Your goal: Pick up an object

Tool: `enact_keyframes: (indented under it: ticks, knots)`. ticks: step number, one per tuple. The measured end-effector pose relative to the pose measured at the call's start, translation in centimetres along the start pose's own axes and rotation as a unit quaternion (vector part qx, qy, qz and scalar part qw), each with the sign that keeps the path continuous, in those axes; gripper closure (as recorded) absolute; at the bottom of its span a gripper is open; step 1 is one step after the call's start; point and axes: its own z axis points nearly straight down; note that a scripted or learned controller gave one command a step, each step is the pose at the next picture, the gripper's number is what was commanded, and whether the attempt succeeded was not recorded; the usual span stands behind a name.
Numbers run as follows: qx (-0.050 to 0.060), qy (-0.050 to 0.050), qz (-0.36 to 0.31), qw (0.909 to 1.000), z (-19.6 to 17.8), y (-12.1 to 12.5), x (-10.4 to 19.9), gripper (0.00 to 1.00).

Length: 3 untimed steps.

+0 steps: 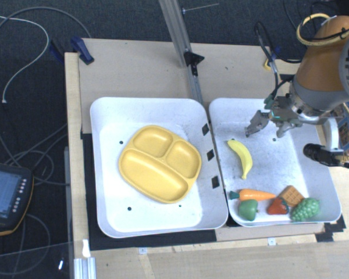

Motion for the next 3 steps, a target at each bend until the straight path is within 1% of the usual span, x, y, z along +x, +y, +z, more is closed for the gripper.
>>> enact_keyframes:
  ticks: [1, 2, 3]
  knots:
    - [-0.001, 0.0, 0.0, 1.0, 0.0, 0.0, 0.0, 0.0]
    - [0.003, 0.0, 0.001, 1.0, 4.9, -0.9, 0.6, 0.0]
    - [0.003, 0.0, 0.001, 1.0, 10.2, -1.0, 0.6, 0.0]
